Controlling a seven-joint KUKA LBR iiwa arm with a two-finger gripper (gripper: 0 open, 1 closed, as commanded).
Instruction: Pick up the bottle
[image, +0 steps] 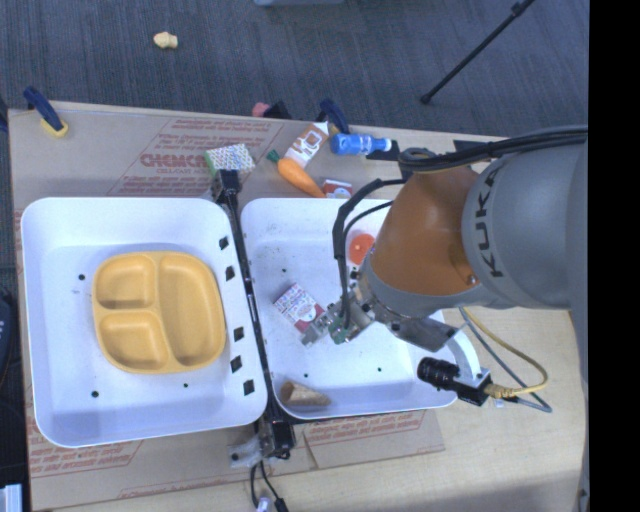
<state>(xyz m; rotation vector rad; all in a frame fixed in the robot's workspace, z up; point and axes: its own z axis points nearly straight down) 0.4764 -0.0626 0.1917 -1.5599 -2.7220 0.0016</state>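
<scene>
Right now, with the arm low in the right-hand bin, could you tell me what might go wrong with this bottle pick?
1. The gripper sits beside a small red-and-white packet, so it may grab that instead.
2. The blue bottle lies outside the right bin, on the cardboard behind it, well away from the gripper.
3. The arm's bulk hides part of the bin, so items there could be struck unseen.

The right bin (270, 300) is the landmark. To its left, touching side by side, stands the left bin (40, 300), and a divided tray (158, 308) lies in that one. Inside the right bin a small packet (296, 304) lies near the middle, and the gripper (335, 328) is just right of the packet. A wedge-shaped thing (303, 397) lies at the near wall. Behind the right bin, on the bench (120, 150), lie a bottle (358, 145), a carrot-shaped thing (298, 177) and a small box (229, 158).
</scene>
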